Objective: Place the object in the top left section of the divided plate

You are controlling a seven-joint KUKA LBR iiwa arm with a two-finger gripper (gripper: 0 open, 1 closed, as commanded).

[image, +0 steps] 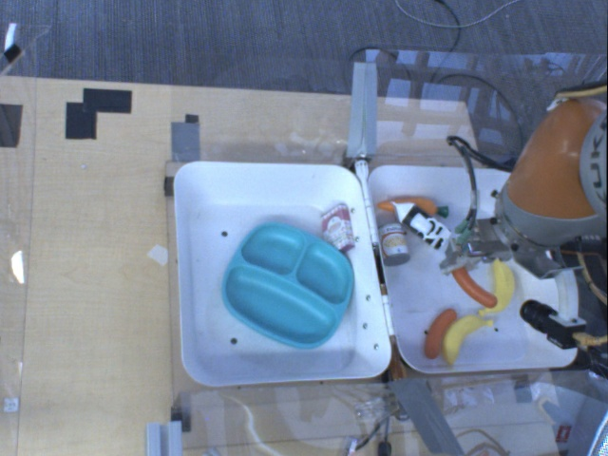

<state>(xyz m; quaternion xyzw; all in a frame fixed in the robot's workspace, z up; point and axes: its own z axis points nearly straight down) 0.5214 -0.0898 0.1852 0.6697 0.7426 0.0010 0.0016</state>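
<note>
Hanging over the right bin (532,354), my arm (560,174) has not yet brought anything across to the plate (288,284). That blue plate lies in the left bin (204,207), tilted a little as the camera sees it, and none of its three sections holds anything, the top left one included. I judge the task at its picking stage: nothing grasped that I can make out, and all of the carry and the placing left to do.

My gripper (467,252) is low over the right bin, just above an orange sausage (474,287) and beside a banana (503,283). Its state I cannot tell from this angle.

Which object I am after is not clear; the sausage nearest the tool is my guess. A second sausage (439,333) and banana (463,336) lie toward the near wall, a small jar (393,240) stands by the divider, and a red packet (338,227) rests in the left bin, just off the plate's upper right edge.

Print shows on the packet and on a black-and-white item (427,227), but too small to read. Part of "KUKA" shows on the arm.
</note>
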